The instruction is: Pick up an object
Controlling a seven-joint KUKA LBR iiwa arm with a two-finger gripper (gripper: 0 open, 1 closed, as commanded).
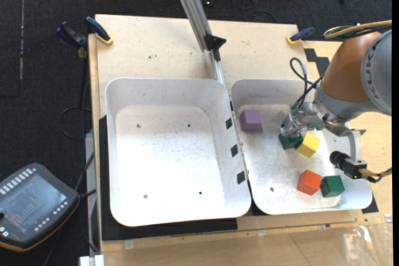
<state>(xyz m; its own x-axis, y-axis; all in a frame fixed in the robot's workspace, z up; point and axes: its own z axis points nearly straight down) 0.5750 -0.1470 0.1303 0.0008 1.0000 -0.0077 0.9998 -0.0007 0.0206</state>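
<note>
Plywood bench (162, 47) on dark carpet, two white bins side by side. Left bin (118, 134) mid-frame; right bin (268, 93) holds a purple cube (250, 119) at its upper left, orange cube (308, 182) and green cube (332, 185) touching at lower right. Gripper (293, 132) sits down on a dark green block (289, 141) beside a yellow cube (307, 145), centre-right; finger opening can't be made out. Teach pendant (31, 205) lower left.

claw (293, 132) over blocks, right bin (262, 196)
</note>
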